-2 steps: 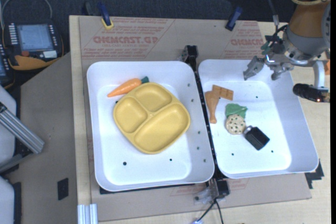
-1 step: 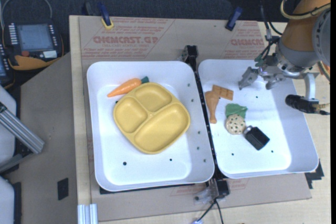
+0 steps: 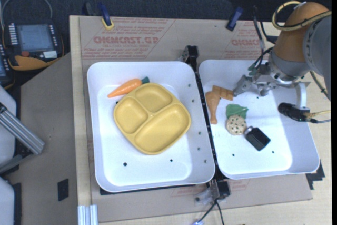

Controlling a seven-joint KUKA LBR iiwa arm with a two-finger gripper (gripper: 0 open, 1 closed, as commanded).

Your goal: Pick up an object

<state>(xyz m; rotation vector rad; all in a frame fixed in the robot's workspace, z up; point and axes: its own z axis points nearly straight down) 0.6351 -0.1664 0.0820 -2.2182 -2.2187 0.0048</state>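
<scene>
Bench front: cardboard sheet (image 3: 158, 200) under both bins, printed red lettering along its far edge; cables and a small clamp at the near edge between the bins.
Left bin (image 3: 105, 166): shallow, white, rounded corners, a few dark dots on its floor.
Yellow plate (image 3: 152, 118): three-compartment divided tray, sits tilted in the middle of the left bin, compartments bare.
Toy carrot (image 3: 124, 87): orange with green top, lies just beyond the plate's far-left rim, touching or nearly touching it.
Right bin (image 3: 295, 158): same white type, edge to edge with the left bin.
Black block (image 3: 257, 138): small dark object, nearest of the right-bin cluster.
Cookie (image 3: 236, 125): round, tan, dark chips; just left of the black block.
Green piece (image 3: 236, 111): small leafy-looking item, just beyond the cookie, touching it.
Orange-brown toy (image 3: 215, 102): bent shape near the right bin's left wall; exact kind unclear.
Arm: grey, orange band (image 3: 295, 31), enters from the right over the right bin's far side.
Gripper (image 3: 254, 85): low over the far part of the right bin, beyond the green piece and right of the orange-brown toy; nothing seen between its fingers; whether wide or narrow, cannot tell.
Off-bench left: handheld control pendant (image 3: 31, 42) with screen.
</scene>
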